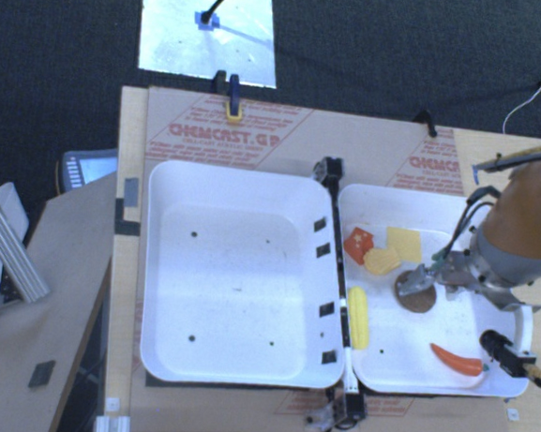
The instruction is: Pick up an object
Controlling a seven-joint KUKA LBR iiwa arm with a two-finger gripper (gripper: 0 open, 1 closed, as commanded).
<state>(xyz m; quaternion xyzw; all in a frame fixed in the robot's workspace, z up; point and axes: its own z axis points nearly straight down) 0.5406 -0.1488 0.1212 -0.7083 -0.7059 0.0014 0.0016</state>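
Brown disc [417, 297] shares the right bin [397, 381] with corn [359, 317] and chilli [457, 359]; gripper [427, 279] state unclear.

— Looking at the arm [532, 219]: showing a rounded orange band, with grey casing beneath.

— Seeing a black cable looping beside it, running toward a small metal gripper [427, 279]. Noticing a white curved piece lower down.

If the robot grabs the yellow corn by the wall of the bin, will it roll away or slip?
The corn looks long and rounded, so a nudge from the side would probably roll it. It lies against the bin's left wall, which may stop it rolling that way. It looks like smooth toy plastic, so it could slip from the gripper.
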